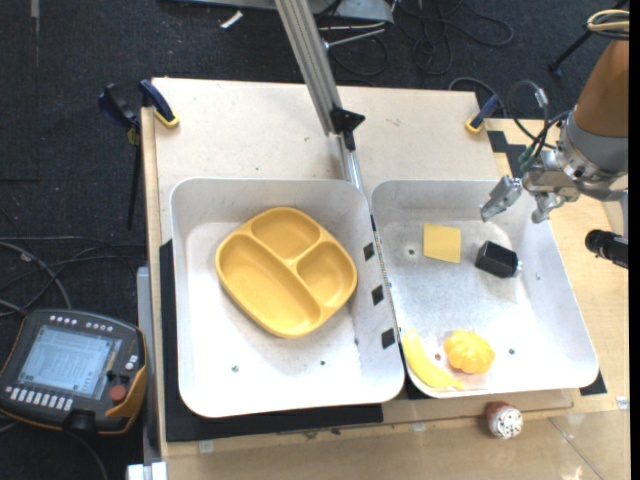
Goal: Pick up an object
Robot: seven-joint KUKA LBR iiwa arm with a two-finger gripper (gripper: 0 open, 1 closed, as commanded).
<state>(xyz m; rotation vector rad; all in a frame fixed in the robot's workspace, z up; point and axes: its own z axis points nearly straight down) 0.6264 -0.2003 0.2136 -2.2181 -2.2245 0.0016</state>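
I see my arm point(607, 88) reaching in from the right edge of the view, its orange band uppermost and the grey wrist below it. The gripper point(522, 202) points down and to the left, its two fingers point(497, 201) spread apart with nothing between them.

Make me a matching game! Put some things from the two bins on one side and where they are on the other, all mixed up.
Things:
1. yellow divided plate
2. black block
3. banana
4. yellow square

Places:
A. front edge of the right bin
B. in the left bin
C. right bin, just left of the black block
D. right bin, nearest the hand

Pairs: 1-B, 2-D, 3-A, 4-C
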